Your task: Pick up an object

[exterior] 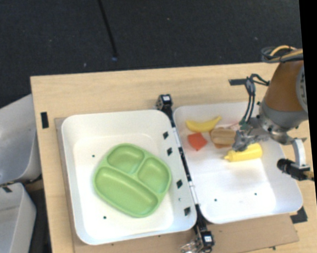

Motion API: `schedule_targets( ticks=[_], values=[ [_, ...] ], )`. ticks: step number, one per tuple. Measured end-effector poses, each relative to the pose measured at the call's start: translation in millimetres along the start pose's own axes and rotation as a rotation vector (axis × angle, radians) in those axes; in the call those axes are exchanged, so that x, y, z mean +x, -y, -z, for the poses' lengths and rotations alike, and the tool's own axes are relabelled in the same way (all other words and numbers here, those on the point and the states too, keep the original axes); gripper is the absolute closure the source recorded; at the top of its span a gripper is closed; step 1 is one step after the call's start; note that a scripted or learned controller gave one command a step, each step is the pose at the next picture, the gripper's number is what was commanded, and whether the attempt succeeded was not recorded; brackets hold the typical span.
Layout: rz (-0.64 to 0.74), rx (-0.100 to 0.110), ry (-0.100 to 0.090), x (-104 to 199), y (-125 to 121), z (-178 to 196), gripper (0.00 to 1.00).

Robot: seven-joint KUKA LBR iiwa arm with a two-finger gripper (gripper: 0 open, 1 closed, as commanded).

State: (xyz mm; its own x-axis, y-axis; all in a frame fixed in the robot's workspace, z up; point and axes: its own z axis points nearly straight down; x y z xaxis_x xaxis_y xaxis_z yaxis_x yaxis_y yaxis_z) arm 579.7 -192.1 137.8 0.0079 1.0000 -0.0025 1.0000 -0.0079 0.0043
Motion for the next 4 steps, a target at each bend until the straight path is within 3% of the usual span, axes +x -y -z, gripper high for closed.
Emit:
schedule_targets(
  ticks=[1,2,3,4],
  values=[
    [0.0,-0.001,0.0,-7,4,61,1.0],
    [0.01,-0.004,0.001,-13,-7,118,1.0],
    [0.011,0.001,-0.001,-14,-7,136,1.0],
    [0.013,0.003,-0.003,28,0,136,1.0]
  ],
)
